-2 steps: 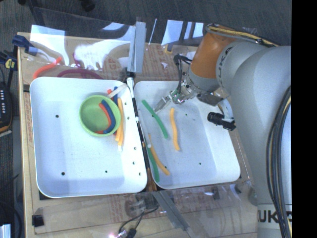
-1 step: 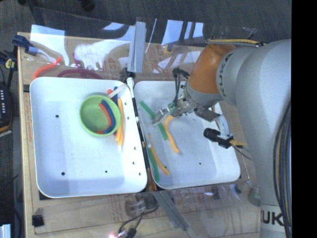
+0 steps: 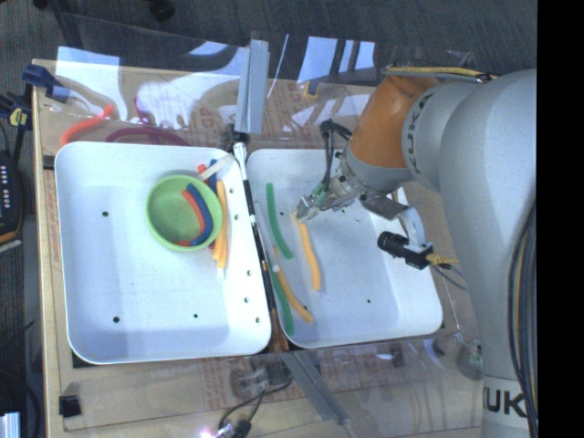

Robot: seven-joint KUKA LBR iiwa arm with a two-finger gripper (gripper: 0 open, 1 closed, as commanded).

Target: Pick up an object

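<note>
My gripper (image 3: pixel 307 210) hangs low over the upper middle of the right bin (image 3: pixel 401 299). Just below it an orange stick (image 3: pixel 311 257) lies lengthwise on the bin floor, its upper end close to the gripper's tip. To the gripper's left lies a long curved green stick (image 3: pixel 277 222). Nothing shows held in the gripper. A second orange stick (image 3: pixel 295 301) and a second green stick (image 3: pixel 285 307) lie along the bin's left wall, lower down.
The left bin (image 3: pixel 119 290) holds a green bowl (image 3: pixel 185 212) with red and blue curved pieces inside, an orange stick (image 3: pixel 220 237) beside it and a white piece (image 3: pixel 215 166) above. The arm's black fitting (image 3: pixel 402 247) overhangs the right bin's right side.
</note>
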